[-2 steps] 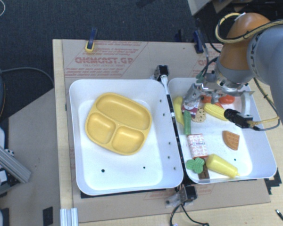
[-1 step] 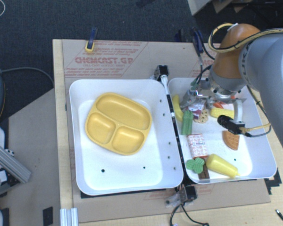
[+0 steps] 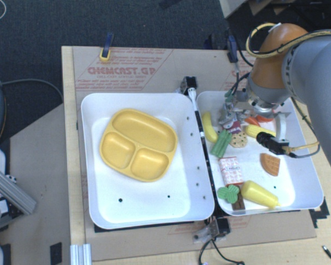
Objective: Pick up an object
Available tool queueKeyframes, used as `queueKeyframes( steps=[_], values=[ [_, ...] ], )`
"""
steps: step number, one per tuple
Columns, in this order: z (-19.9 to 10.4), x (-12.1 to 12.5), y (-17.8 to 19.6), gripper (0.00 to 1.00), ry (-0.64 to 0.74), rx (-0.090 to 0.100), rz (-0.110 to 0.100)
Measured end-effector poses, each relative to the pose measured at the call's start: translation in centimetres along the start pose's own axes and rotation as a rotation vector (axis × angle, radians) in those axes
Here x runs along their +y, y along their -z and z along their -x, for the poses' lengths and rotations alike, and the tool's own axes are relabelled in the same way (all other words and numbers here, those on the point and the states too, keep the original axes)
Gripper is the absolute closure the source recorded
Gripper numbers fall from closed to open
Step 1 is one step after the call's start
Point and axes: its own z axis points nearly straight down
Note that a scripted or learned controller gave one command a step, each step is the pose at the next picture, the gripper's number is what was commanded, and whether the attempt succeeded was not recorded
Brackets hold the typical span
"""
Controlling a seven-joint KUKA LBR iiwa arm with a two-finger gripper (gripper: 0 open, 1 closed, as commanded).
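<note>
Hovering low over the right bin (image 3: 298, 200), near the cracker (image 3: 238, 141); whether I'm clenched, I cannot tell; next, descend squarely.

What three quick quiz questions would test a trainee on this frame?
1. True or false: the yellow tray lies in the right bin.
2. Which item lies nearest the gripper? A) the green stick B) the orange wedge C) the green leaf
3. Fill in: the red-and-white packet lies in the ____ bin.

Key:
1. False; it lies in the left bin.
2. A
3. right
</note>
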Motion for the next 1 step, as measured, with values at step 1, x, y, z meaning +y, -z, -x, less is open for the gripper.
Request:
queueKeyframes(
  steps=[1],
  values=[
    [0.41,-0.82,5.54,1.00,-0.001,-0.001,0.001]
  ],
)
